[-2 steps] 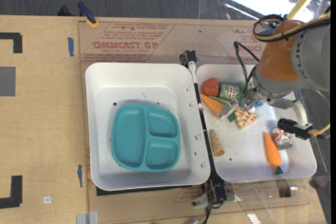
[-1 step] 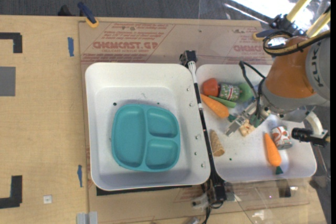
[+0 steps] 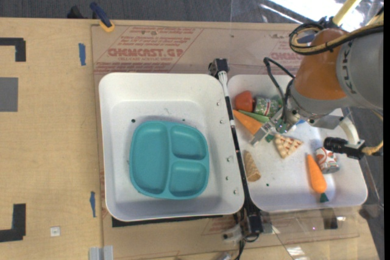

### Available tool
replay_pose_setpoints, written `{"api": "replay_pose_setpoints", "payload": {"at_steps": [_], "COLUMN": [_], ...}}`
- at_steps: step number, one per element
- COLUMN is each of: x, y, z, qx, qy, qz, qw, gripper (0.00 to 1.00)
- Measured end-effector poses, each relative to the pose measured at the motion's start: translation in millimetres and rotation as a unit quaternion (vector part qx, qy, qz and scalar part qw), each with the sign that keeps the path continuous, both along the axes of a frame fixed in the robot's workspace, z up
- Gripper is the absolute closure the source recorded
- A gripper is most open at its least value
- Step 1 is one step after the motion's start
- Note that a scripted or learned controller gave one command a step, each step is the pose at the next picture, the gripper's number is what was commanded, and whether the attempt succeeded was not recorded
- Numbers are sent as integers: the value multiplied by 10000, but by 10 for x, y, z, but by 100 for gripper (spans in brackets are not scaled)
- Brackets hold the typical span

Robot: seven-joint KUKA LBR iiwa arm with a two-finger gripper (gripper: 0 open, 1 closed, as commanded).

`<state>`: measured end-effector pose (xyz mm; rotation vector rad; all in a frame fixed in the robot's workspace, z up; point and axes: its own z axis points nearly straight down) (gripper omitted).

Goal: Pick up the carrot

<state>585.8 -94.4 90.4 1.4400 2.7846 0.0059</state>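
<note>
Camera view: the bench carries two shallow white bins side by side; the left bin holds a teal divided plate, near its centre; the right bin holds the loose food items. The arm, grey with an orange band, reaches over the upper part of the right bin; the gripper sits low at the bin's left-centre, its fingers pointing toward an orange wedge-shaped piece just beside them; whether the jaws stand wide or narrow cannot be told, and nothing is seen held between them.

The carrot lies in the lower right part of the right bin, long axis roughly up-and-down in the frame, green end toward the near wall; it is well apart from the gripper, with a waffle-patterned triangular piece lying between. A small red-and-white item sits just beside the carrot's upper end, possibly touching. A brown bread-like piece lies near the bin's left wall; a red item and a green-labelled can lie near the upper left.

Judgement: the step in hand is the approach; the carrot is not yet grasped. The next move calls for travel toward the lower right, jaws set across the carrot's narrow width, and a descent kept off the red-and-white neighbour.
</note>
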Motion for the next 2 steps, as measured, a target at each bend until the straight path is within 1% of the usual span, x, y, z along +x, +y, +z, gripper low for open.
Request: {"api": "replay_pose_setpoints", "payload": {"at_steps": [1,2], "x": [-97,-650], "y": [898,687], "z": [1000,942], "qx": [23,-2], "qy": [-36,44], "qz": [-442,-388], "qw": [9990,9992], "gripper": [0,0]}}
